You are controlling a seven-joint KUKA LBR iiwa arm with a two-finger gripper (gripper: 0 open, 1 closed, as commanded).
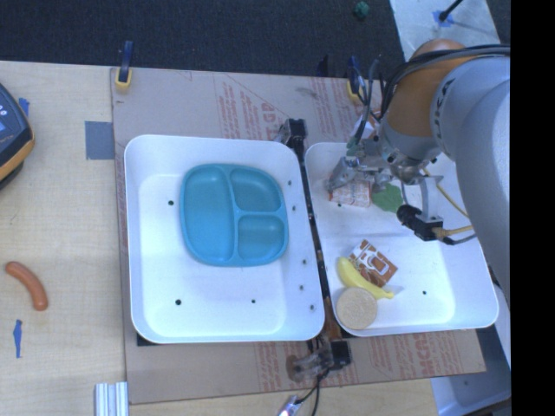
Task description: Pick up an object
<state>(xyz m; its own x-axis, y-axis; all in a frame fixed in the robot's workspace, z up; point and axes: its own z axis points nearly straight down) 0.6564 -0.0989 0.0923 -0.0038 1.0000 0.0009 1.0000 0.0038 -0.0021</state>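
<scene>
Gripper (357, 173): low in right bin (434, 319), over a red-white packet (351, 196); open or closed, cannot tell
Banana (357, 280): beside a round disc (356, 308)
Left bin (156, 310): blue plate (233, 214)

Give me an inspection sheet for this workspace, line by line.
Surface: wooden bench with two white bins side by side.
Job's things: banana, round cracker, snack packet, green piece and another packet in right bin.
Clutter: blue divided plate in left bin; sausage on bench.
Gripper: gripper low over right bin's far end.
Cables: wires by wrist.
Surroundings: dark floor.
</scene>
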